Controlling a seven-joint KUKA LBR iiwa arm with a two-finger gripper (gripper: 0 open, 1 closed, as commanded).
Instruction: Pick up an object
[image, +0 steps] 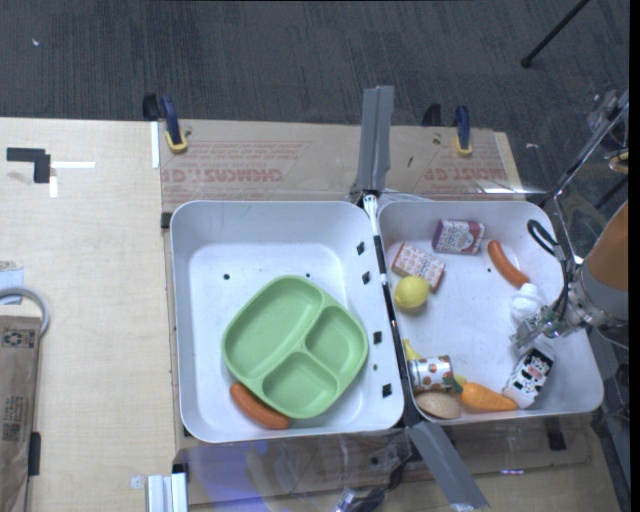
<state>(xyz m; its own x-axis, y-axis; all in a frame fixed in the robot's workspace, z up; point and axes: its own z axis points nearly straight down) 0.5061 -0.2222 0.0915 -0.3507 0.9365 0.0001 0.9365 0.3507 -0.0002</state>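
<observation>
We see a pale wooden bench (80, 290) under two white bins (190, 330), cardboard sheeting (300, 160) clamped behind them, and dark grey carpet (250, 50) beyond.

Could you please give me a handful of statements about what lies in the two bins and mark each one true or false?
1. The green divided plate lies in the left bin. True.
2. The lemon sits on the plate. False: it lies in the right bin.
3. A sausage lies by the plate's near edge. True.
4. The gripper is over the left bin. False: it is at the right bin's right side.
5. The carrot lies near the right bin's front wall. True.
</observation>
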